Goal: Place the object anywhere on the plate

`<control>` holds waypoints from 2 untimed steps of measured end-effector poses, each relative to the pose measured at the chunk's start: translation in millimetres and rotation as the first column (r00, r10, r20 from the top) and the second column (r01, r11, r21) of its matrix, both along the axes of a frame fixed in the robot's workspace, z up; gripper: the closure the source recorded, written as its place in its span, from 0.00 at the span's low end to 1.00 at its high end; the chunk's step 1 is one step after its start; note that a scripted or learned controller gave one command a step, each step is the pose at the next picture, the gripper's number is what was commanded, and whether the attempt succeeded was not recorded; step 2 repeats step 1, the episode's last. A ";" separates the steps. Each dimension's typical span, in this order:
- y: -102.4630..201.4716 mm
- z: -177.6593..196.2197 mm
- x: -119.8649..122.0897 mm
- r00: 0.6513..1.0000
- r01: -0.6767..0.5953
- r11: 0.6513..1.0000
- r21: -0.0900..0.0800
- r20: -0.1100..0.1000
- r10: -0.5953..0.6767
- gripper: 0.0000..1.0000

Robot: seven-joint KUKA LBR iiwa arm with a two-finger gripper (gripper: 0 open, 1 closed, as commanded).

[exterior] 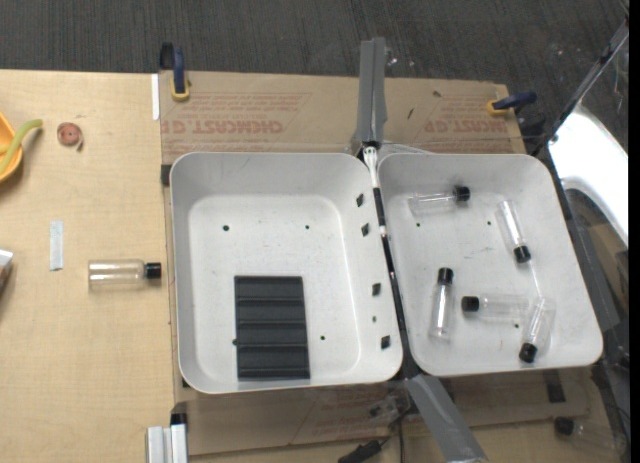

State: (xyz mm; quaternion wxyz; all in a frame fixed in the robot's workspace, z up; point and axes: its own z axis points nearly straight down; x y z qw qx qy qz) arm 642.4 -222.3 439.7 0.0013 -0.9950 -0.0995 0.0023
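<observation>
**Currently: five vials lying in the right bin, plate waiting in the left**

Around the work, a wooden bench (80,351) is carrying a loose clear vial with a black cap (122,272), a small white strip (56,246), a reddish disc (68,134) and an orange-yellow item (8,151) cut off by the left edge. Blue clamps (168,56) are pinning a printed cardboard sheet (260,116) beneath the two bins, and a grey bar (372,91) is running down to the seam where they meet. The raised rims along that seam are standing between the vials and the plate.

Both bins are looking like smooth, shallow white plastic with rounded corners. The left bin (200,251) is holding the plate (270,326), a dark, ribbed rectangle lying flat near its front wall. The right bin (560,251) is holding five slim, transparent, black-capped vials, all lying on their sides: one near the back (440,198), one toward the right wall (513,231), one in the middle (440,303), one just beside it (490,305), and one at the front right (535,331), touching or nearly touching its neighbour.

Whether the gripper is spread or pressed together cannot be told, so the vials' places relative to it cannot be told either; they are lying in the bin on the side the arm reaches from.
</observation>
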 end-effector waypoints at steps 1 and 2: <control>42.9 0.1 11.4 1.000 0.000 1.000 -0.001 0.001 0.000 0.00; 42.9 0.1 11.4 1.000 0.000 1.000 -0.001 0.001 0.000 0.00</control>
